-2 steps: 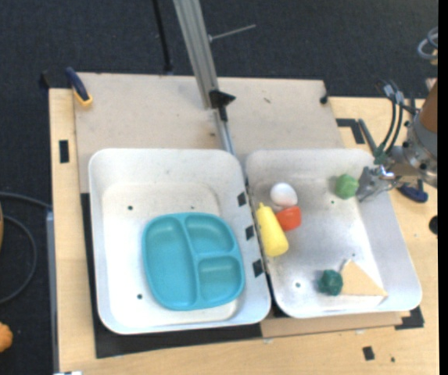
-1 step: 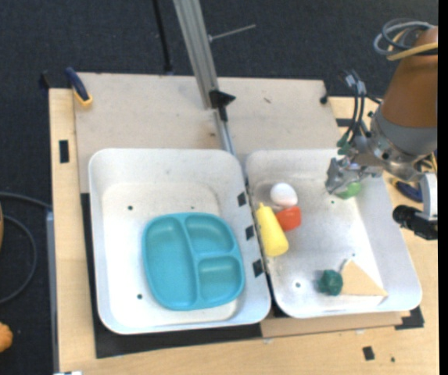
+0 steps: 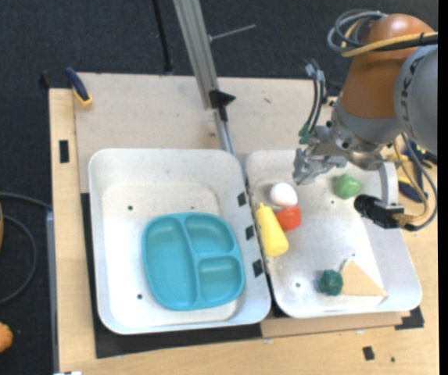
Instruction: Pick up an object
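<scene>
So the gripper point(image 3: 311, 165) hangs over the back of the right bin point(image 3: 380, 244), and I honestly can't tell if its fingers are spread or closed. Closest thing is the white egg point(image 3: 283, 194), just in front and a bit left of it, lying apart from it. The green ball point(image 3: 347, 185) lies just off to the other side. Left bin point(image 3: 114, 180) has the teal plate point(image 3: 193, 259).

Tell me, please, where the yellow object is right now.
The yellow object lies in the right bin, along its left wall, just below the white ball and beside the orange piece.
</scene>
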